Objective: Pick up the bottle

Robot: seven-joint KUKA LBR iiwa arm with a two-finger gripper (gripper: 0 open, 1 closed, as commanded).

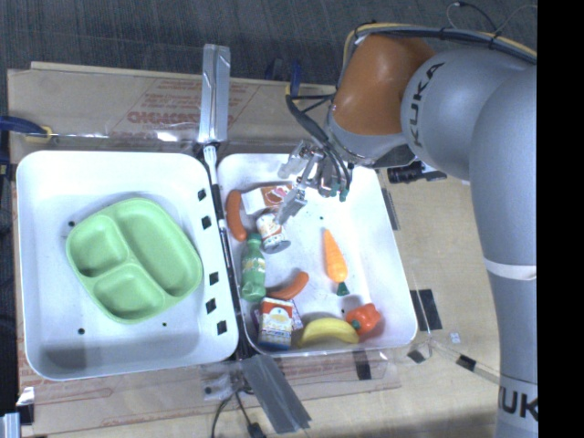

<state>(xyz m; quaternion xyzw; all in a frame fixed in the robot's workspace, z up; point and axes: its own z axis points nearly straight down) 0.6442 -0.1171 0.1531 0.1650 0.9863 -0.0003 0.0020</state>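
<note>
White bins (46,245) — grey arm (465,108) reads "KUKA".

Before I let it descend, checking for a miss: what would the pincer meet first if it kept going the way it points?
Probably the can, just below and left of the pincer. The bottle lies further along that line; depth is unclear.

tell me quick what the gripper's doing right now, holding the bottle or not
gripper: over the right bin, above the can; holding nothing, bottle lies apart.
</note>
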